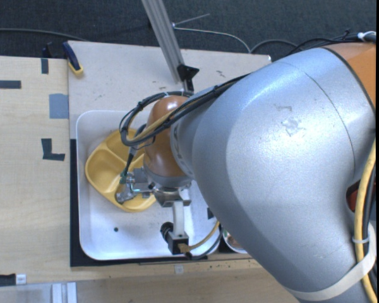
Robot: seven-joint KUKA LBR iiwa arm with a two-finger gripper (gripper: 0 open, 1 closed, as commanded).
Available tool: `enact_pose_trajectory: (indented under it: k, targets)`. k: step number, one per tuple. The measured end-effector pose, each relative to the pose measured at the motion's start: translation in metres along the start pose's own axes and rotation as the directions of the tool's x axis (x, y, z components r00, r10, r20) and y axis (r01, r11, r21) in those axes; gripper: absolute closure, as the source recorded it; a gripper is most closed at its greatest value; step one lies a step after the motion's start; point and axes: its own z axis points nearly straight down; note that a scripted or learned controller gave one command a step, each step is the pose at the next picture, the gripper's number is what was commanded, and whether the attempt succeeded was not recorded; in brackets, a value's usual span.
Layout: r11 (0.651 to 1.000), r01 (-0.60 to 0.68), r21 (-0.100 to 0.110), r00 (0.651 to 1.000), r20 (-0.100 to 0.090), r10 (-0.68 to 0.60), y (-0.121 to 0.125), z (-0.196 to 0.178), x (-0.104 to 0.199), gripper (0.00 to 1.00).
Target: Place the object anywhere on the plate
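A yellow plate [104, 169] with divided sections lies at nine o'clock in a shallow white bin [88, 232] on the pale wooden table [25, 188]; the pincer [127, 191] hangs low over the plate's five o'clock rim, its metal tip touching or just above it; whether it grips anything cannot be told, and the object to be placed cannot be made out; the grey arm [271, 169] looms from three o'clock, covering the second bin.

the arm [265, 169] hides the plate's [107, 166] right side and most of the bin [88, 232].
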Motion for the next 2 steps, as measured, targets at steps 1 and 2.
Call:
enact_pose_trajectory:
  k: [1, 2]
  targets:
    - [1.000, -0.010, -0.002, 1.000, 0.005, 0.011, -0.0047, -0.0003, 0.0071, 0.00]
    - [1.000, -0.010, -0.004, 1.000, 0.007, 0.010, -0.0050, -0.0003, 0.0075, 0.00]
